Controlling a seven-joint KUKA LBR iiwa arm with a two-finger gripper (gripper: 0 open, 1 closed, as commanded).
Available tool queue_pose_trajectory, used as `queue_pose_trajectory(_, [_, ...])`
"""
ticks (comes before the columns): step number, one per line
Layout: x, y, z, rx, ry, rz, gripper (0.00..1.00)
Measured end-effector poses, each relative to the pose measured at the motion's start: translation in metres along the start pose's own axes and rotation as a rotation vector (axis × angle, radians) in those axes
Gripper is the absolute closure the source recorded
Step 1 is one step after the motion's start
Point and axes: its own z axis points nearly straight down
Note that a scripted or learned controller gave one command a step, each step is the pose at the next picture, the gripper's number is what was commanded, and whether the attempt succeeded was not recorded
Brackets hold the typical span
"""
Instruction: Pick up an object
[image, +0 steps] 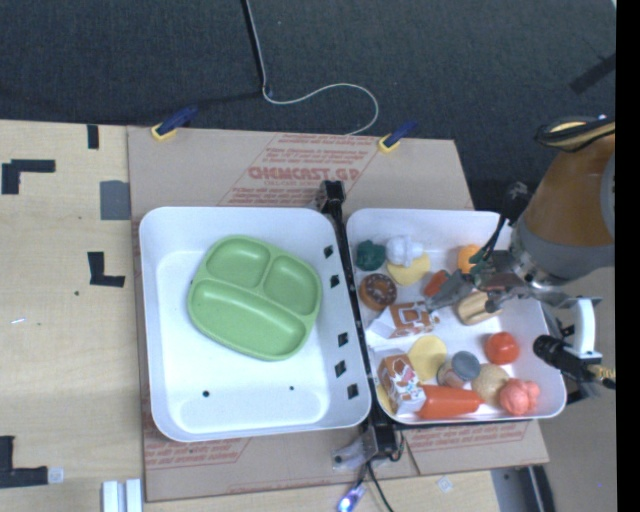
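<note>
The right white bin (455, 218) holds several toy foods. Among them are a brown doughnut (379, 290), a red ball (502, 347), an orange carrot (450, 402), a pink piece (520, 396), a yellow piece (428, 352) and a printed carton (398, 382). My gripper (472, 290) hangs low over the bin's upper middle, reaching in from the right. A tan piece (476, 309) lies right under it, and a small red piece (436, 283) sits at its left tip. Whether either one is held cannot be made out.
The left white bin (165, 330) holds a green divided plate (255, 297). A black divider (345, 300) runs between the bins. Both bins rest on a cardboard sheet (290, 165). A white cable (320, 92) loops behind it. The arm's orange band (575, 195) stands over the bench's right side.
</note>
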Motion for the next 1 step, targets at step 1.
queue_pose_trajectory(1, [0.0461, -0.0223, 0.1111, 0.016, 0.005, -0.001, 0.0])
